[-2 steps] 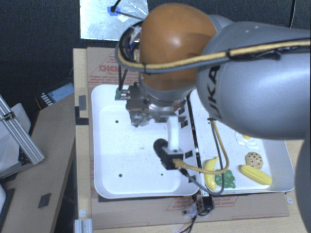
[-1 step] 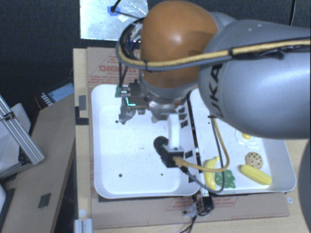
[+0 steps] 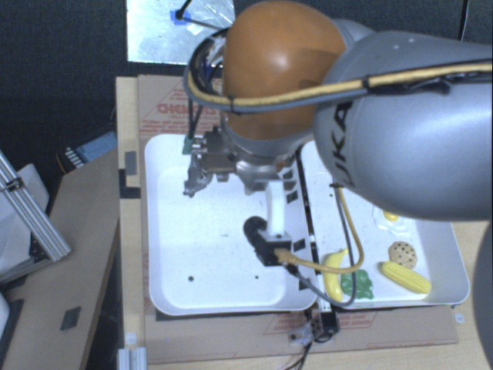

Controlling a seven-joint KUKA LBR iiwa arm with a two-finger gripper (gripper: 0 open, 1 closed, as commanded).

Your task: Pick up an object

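From where I stand, the big grey arm (image 3: 408, 129) leans in across both bins. Its claw (image 3: 192, 185) hangs low over the left bin (image 3: 208, 272), near that bin's far edge, above a bare patch of white floor. The wrist hides too much of the claw for me to tell whether it is open or closed, and I see nothing held in it.

Everything worth picking lies in the right bin (image 3: 451, 280), along its near edge and well apart from the claw:

- A banana (image 3: 333, 277) lies by the near left corner, with a green piece (image 3: 359, 285) touching it.
- A corn cob (image 3: 405, 277) lies further right.
- A cookie (image 3: 400, 253) sits just behind the corn cob.
- A white and yellow piece (image 3: 390, 219) sits further back.

These look like toy foods, probably light, hard and rather slick. I would go for the corn cob, since it lies clear of its neighbours. Taking it across its narrow middle should work, though a smooth rounded body may squirt sideways if the grip lands off centre. The cookie looks flat, so it would be hard to get under.
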